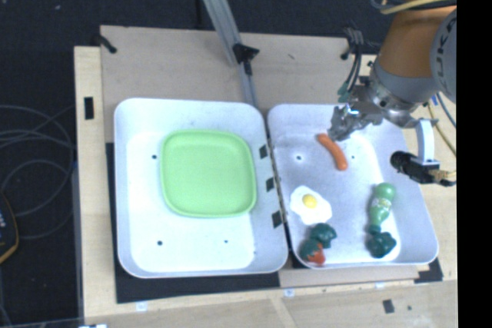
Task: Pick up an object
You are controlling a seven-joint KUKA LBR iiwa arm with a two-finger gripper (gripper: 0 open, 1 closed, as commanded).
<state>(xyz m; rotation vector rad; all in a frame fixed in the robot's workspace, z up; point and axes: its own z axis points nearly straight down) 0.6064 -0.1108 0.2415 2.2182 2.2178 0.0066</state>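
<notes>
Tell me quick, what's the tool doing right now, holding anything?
Tool: above the orange sausage in the right bin; open or closed cannot be told, nothing visibly held.

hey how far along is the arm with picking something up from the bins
Early stage. Done: the hand is over the right bin, near the upper end of the orange sausage. In hand: nothing visibly gripped; the sausage lies on the bin floor. Left: grasp and lift. The fried egg and green plate lie untouched.

Just one fixed camera here, mounted high above the counter (92, 165) and looking down at a slant. It's far enough back to fit both white bins, the left bin (138, 242) and the right bin (407, 234), with dark floor around; the arm (411, 42) enters from the right.
</notes>
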